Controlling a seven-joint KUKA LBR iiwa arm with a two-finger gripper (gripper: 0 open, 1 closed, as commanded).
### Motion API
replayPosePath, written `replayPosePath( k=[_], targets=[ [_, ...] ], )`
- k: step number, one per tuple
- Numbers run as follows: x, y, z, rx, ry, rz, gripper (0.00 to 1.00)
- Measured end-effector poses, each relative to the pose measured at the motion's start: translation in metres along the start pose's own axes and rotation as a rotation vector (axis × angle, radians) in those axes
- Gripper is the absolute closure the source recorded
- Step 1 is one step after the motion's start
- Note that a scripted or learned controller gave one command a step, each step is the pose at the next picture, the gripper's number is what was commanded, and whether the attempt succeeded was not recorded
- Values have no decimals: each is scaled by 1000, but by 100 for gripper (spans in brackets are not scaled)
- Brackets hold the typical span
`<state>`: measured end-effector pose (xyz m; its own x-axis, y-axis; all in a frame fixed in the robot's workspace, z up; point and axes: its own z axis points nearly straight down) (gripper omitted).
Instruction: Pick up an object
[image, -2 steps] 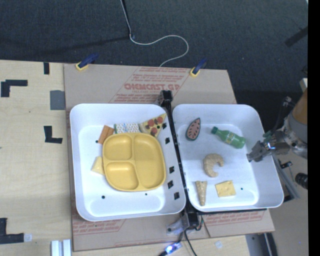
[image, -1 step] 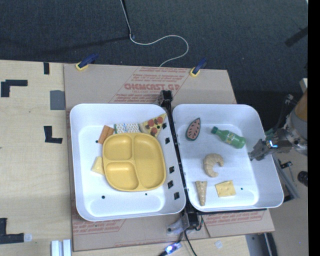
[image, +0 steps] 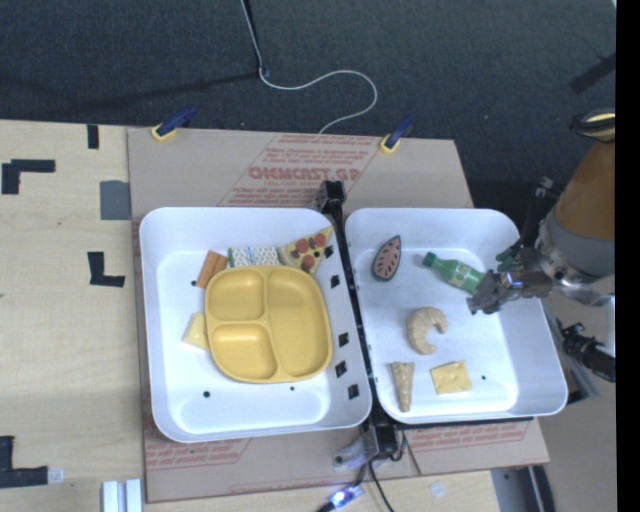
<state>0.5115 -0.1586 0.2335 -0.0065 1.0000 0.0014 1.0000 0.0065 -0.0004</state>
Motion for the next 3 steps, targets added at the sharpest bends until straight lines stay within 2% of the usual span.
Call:
replayPosePath(
  k=[1, 2, 3],
  targets=[
    [58, 10, 13, 2, 0, -1, 100],
    [119, 12, 7, 1, 1, -2, 100],
    [164, 20, 18, 3, -1, 2, 100]
  ],
)
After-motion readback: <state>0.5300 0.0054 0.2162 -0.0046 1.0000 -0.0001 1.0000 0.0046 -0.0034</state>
